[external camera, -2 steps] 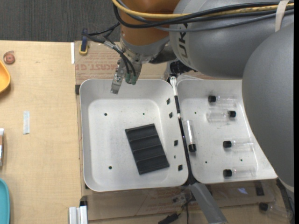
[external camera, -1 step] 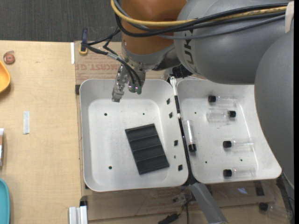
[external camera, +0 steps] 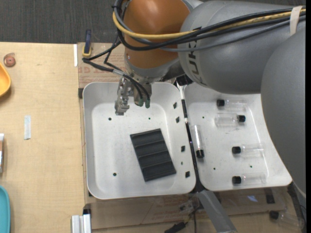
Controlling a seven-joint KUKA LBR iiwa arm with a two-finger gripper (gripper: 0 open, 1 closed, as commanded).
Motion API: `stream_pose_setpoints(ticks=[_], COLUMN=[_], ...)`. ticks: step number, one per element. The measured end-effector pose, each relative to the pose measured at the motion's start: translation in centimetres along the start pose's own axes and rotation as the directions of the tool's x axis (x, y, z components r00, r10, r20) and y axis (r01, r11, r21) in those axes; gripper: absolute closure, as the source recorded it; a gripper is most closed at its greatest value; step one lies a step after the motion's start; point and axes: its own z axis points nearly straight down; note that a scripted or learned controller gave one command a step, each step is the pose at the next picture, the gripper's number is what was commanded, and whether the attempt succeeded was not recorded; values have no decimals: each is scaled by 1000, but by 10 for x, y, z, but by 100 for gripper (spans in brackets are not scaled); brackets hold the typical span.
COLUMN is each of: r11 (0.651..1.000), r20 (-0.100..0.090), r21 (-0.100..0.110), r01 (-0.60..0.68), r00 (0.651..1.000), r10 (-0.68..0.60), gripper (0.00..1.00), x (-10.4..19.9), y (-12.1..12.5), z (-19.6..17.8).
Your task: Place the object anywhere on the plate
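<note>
A dark grey ribbed plate (external camera: pixel 152 154) lies flat and slightly askew in the middle of the left bin (external camera: pixel 99 178). My gripper (external camera: pixel 130 100) hangs under the orange wrist band over that bin's back part, above and to the upper left of the plate and apart from it. I see nothing in it. Several clear tubes with black caps lie in the right bin (external camera: pixel 272 174), among them one (external camera: pixel 229 121) near the back and one (external camera: pixel 247 151) lower down. Another clear tube (external camera: pixel 197 140) lies along the divide between the bins.
The big grey arm covers the upper right of the view. On the tan bench to the left are an orange thing (external camera: pixel 3 81), a small white strip (external camera: pixel 27 127), a red-brown disc (external camera: pixel 8 59) and a teal edge (external camera: pixel 3 210).
</note>
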Motion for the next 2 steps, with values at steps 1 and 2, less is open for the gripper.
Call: stream_pose_setpoints(ticks=[1,2], r11=[998,943], r20=[0,1], r21=[0,-1], r01=[63,333], r00=[998,943], r10=[-63,-333], gripper=[100,100], x=[25,64], y=[-3,-4], z=[16,7])
